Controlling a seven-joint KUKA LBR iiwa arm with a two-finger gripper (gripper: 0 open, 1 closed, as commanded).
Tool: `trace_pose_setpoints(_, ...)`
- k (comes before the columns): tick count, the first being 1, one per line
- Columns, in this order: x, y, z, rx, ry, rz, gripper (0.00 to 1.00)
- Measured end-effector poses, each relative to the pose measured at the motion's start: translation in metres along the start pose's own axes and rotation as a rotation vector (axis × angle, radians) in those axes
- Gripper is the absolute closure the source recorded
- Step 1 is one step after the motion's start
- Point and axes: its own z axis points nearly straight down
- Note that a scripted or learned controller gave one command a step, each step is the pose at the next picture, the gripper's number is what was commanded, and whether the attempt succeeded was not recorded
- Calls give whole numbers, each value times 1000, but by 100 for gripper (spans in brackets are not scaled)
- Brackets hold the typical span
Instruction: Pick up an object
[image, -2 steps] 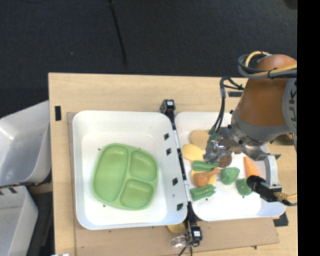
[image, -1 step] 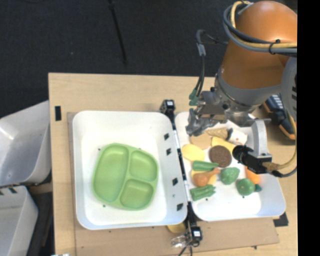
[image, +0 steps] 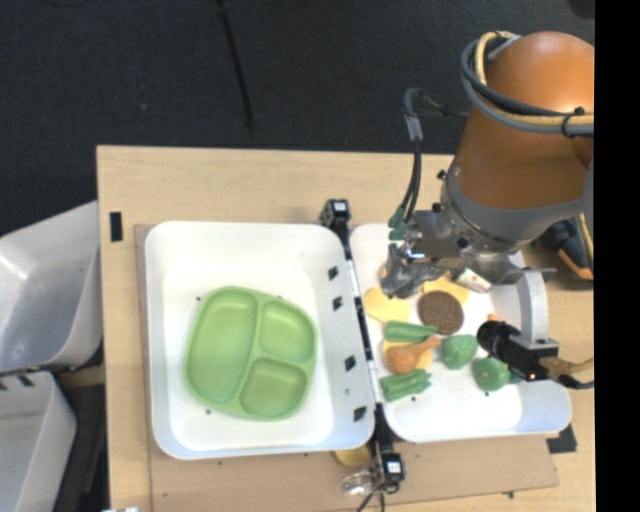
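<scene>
The orange band (image: 530, 90) is noted uppermost. The tool (image: 400, 272), grip state indeterminable, is positioned just above the yellow piece (image: 378, 305), toys lying below-right.

Single fixed camera, mounted above the desk (image: 250, 170), looking down at a slant. Distance moderate: the whole left bin (image: 165, 400) falls inside the frame, with desk margin showing beyond it on the far, near and left sides. The right bin (image: 470, 420) lies directly beside the left bin, toward the frame's right. The arm (image: 525, 130) rises over the right bin's far side, close to the lens and large in frame.
</scene>
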Motion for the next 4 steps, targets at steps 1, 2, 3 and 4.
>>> trace_pose_setpoints(1, -71, -2, 141, 14, -3, 13, 100)
trace_pose_setpoints(2, 43, 1, 127, -1, 4, -8, 100)
trace_pose_setpoints(3, 35, 2, 117, -2, 1, 3, 100)
trace_pose_setpoints(4, -7, 7, -138, -22, 1, 4, 100)
